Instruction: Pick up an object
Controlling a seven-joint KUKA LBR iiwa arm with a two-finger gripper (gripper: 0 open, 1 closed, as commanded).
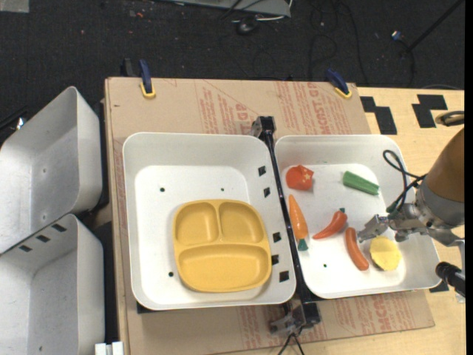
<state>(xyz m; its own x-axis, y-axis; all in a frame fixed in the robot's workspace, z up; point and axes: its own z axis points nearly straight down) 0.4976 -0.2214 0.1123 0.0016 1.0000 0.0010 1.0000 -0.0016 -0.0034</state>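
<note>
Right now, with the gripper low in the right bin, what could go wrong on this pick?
The gripper hangs between the yellow piece and the sausage, so it may close on neither or nudge one aside. The yellow piece lies near the right bin wall, so a push could pin it there. The cables trailing above the wrist might snag.

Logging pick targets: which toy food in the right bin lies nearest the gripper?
The round yellow toy food, just below the gripper; the red sausage is slightly farther left.
</note>
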